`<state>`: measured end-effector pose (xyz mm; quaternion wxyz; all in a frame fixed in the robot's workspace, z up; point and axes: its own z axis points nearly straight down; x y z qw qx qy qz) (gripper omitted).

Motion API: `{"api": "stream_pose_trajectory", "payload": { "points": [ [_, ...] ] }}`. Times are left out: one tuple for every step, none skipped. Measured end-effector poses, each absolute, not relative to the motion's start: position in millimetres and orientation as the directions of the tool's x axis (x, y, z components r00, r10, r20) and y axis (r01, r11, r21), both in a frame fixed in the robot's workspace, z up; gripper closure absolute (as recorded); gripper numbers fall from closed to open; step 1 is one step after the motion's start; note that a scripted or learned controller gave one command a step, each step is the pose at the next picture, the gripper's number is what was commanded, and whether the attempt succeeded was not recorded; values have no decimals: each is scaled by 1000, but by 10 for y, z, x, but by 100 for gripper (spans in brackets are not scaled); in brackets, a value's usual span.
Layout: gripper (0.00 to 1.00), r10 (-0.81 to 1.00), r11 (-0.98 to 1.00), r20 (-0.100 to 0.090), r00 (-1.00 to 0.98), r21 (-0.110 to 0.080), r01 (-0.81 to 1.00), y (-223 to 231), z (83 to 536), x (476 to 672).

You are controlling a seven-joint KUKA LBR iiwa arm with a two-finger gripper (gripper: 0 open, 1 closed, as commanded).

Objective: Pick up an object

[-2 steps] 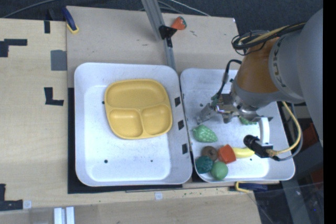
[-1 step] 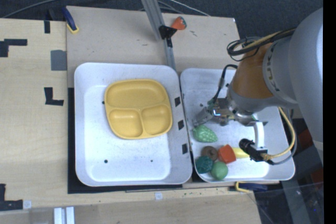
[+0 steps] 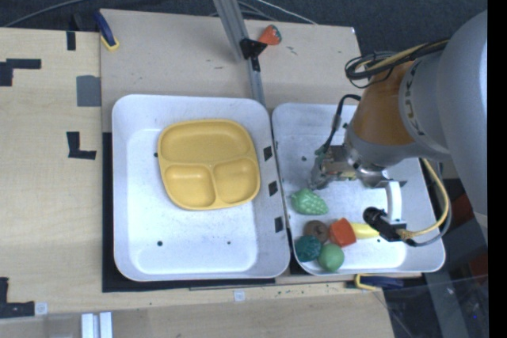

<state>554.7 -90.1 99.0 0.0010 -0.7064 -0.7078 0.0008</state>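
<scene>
A grey robot arm with an orange band (image 3: pixel 380 116) reaches from the right over the right-hand shallow white bin (image 3: pixel 295 131), its gripper (image 3: pixel 323 176) low and just above a pale green bumpy toy (image 3: pixel 309 203); whether the gripper is open or closed cannot be told. Near the bin's front edge cluster a brown ring (image 3: pixel 318 229), an orange-red block (image 3: pixel 342 233), a yellow piece (image 3: pixel 364 231), a teal lump (image 3: pixel 308 248) and a green ball (image 3: pixel 331 256). The left-hand white bin (image 3: pixel 131 194) holds a yellow three-compartment plastic plate (image 3: pixel 209 163).

Yellow divided tray (image 3: pixel 209 163): smooth matt plastic. White bins (image 3: pixel 135 241): smooth plastic, lightly scuffed. Bench (image 3: pixel 166 51): matt wood.
</scene>
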Motion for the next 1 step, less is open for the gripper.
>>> {"api": "stream_pose_trajectory", "payload": {
  "points": [
    [100, 1000, 1, -1, -1, 3, 1000, -956, 1467, 5627]
  ]
}}
